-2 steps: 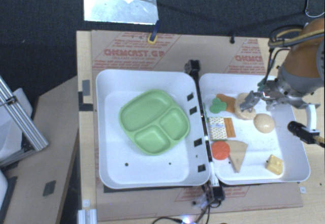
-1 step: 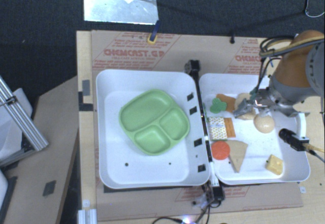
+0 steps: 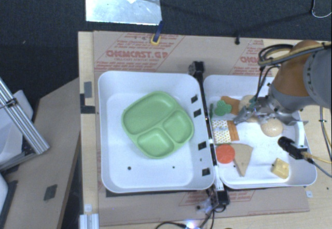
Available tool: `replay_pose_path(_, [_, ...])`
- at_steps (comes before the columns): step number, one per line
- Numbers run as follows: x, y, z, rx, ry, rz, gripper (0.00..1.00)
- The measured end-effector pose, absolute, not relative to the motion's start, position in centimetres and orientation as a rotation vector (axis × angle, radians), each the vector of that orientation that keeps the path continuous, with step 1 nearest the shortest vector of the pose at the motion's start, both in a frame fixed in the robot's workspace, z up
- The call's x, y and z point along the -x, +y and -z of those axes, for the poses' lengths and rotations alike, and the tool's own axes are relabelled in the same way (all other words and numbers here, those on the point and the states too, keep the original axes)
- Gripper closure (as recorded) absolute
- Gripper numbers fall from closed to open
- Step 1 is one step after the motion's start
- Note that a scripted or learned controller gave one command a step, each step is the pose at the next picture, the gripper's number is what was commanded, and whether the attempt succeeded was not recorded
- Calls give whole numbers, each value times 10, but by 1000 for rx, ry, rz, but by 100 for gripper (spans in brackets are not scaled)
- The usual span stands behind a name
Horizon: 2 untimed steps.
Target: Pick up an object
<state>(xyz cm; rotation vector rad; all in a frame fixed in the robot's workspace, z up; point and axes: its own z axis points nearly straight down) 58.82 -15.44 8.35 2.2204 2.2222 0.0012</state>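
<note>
I am reaching in over the right bin, and my fingers are low among the items in its upper half. Whether they are spread or closed I cannot tell; the wrist and the things around them blur together.

I take the green divided plate in the left bin as my landmark. Everything I might pick lies to the right of it, across the black clips where the two bins meet. Nearest the plate, just over that seam, is a small patterned packet, with an orange strip touching its right edge. Above the packet sits a dark green piece and beside it an orange-tan piece. Below the packet is a red round piece, and touching its right side a tan wedge. Farther from the plate, a pale round ball rests just beside my wrist, and a yellow block lies near the bin's lower right corner.

Both bins rest on the worktop, which is covered with printed cardboard.
</note>
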Motion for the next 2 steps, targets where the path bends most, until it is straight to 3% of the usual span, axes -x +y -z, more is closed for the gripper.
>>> replay_pose_path(1, [-589,-155,-95,-2218,2220,-3,100])
replay_pose_path(2, [-601,-153,-150,-2212,2223,-5,100])
